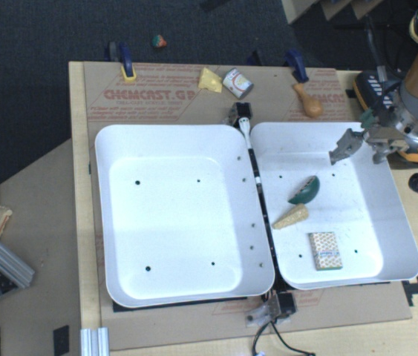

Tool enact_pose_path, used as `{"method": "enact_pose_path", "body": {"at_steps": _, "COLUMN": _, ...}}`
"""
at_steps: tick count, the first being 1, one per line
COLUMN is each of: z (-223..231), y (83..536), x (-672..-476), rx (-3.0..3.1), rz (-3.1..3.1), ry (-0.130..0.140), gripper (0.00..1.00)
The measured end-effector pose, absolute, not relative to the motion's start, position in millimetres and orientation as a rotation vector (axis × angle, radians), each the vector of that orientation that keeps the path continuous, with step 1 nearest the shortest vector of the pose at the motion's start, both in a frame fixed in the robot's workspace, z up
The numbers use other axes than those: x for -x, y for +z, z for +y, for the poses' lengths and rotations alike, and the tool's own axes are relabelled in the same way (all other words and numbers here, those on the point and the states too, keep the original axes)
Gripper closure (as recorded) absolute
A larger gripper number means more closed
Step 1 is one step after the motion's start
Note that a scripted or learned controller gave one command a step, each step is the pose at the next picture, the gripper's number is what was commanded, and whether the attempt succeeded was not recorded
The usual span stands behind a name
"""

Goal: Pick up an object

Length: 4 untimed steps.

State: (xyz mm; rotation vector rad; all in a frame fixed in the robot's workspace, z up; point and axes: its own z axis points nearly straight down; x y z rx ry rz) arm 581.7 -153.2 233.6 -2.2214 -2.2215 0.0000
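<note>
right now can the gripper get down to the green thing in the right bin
Probably yes. The gripper hangs over the right bin's upper part, and the green object lies below-left of it on the bin floor. Nothing stands between them; only the yellow wedge lies close beside it.

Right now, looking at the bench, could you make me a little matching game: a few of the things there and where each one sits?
Things:
1. green piece
2. patterned box
3. yellow wedge
4. hand

Places:
A. on the board behind the bins
B. over the right bin's far corner
C. middle of the right bin, just above a tan wedge
D. near the right bin's front edge

Pairs: 1-C, 2-D, 3-A, 4-B
</note>
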Motion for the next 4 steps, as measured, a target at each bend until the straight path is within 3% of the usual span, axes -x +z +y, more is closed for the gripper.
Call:
{"method": "enact_pose_path", "body": {"at_steps": 1, "z": -93, "y": 79, "x": -623.9, "rx": 2.208, "rz": -2.223, "ry": 0.003, "gripper": 0.00}}
{"method": "enact_pose_path", "body": {"at_steps": 2, "z": -102, "y": 84, "x": -520.2, "rx": 2.220, "rz": -2.210, "ry": 0.009, "gripper": 0.00}}
{"method": "enact_pose_path", "body": {"at_steps": 3, "z": -101, "y": 95, "x": -525.9, "rx": 2.224, "rz": -2.221, "ry": -0.001, "gripper": 1.00}}
{"method": "enact_pose_path", "body": {"at_steps": 4, "z": -23, "y": 191, "x": -591.3, "rx": 2.218, "rz": -2.239, "ry": -0.016, "gripper": 1.00}}
